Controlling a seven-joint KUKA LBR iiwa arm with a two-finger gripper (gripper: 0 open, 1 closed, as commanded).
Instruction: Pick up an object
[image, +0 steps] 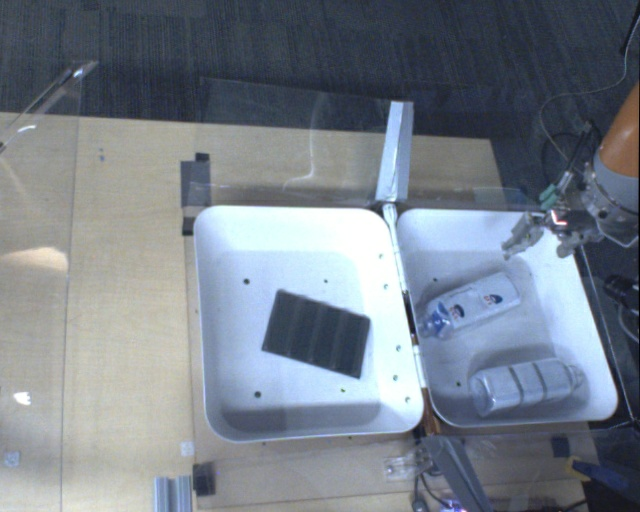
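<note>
Bottle (470, 305) lies untouched; gripper (545, 232) hovers above it, fingers spread, grasping nothing

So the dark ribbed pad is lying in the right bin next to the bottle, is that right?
Not quite. The camera view shows the dark ribbed pad lying alone in the left bin. The bottle is in the right bin, beside a grey object.

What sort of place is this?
Probably a robotics lab bin-picking bench: two white bins on a wooden bench, clear guard panels, a robot gripper over the right bin, and loose cables.
</note>
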